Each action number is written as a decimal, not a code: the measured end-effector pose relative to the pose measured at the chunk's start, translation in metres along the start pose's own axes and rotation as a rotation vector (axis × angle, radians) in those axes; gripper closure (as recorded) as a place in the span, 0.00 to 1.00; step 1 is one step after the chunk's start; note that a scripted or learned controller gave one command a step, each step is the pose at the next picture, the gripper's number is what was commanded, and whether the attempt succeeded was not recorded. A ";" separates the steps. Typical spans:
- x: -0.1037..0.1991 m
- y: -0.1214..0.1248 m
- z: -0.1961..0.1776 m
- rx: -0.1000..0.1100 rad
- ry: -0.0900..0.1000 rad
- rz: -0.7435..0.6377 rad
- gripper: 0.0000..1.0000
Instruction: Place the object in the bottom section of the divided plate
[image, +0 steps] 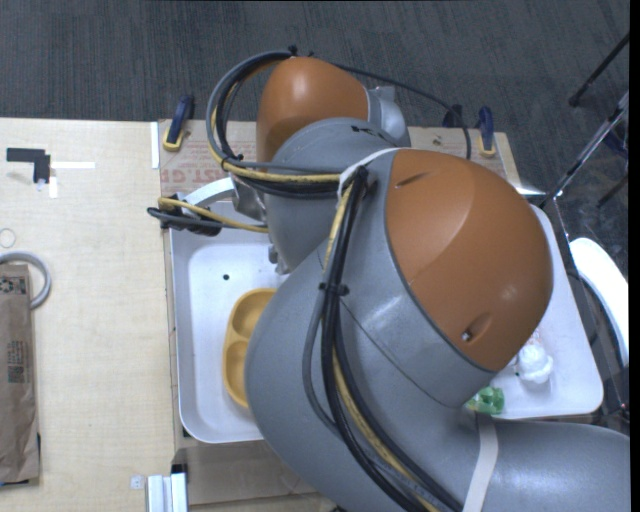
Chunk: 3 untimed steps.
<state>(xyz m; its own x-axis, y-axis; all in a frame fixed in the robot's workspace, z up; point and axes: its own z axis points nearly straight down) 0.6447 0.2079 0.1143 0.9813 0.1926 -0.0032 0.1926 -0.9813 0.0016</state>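
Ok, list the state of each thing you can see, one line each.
Arm: stretched over both bins, covering most of them.
Divided plate: flat in the left bin, partly hidden under the arm.
Green thing: lying in the right bin, at the arm's edge.
White thing: lying in the right bin.

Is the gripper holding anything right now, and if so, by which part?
Cannot be told: the arm covers most of the bin, leaving just the left edge of the yellow divided plate in sight.
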 end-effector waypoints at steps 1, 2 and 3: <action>-0.028 0.010 -0.005 -0.001 -0.001 -0.183 1.00; 0.001 0.009 0.022 0.001 0.003 -0.004 1.00; 0.001 0.012 0.012 0.001 0.002 0.002 1.00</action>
<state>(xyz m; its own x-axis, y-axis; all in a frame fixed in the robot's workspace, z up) 0.6481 0.1962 0.1020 0.9817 0.1903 -0.0008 0.1903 -0.9817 0.0011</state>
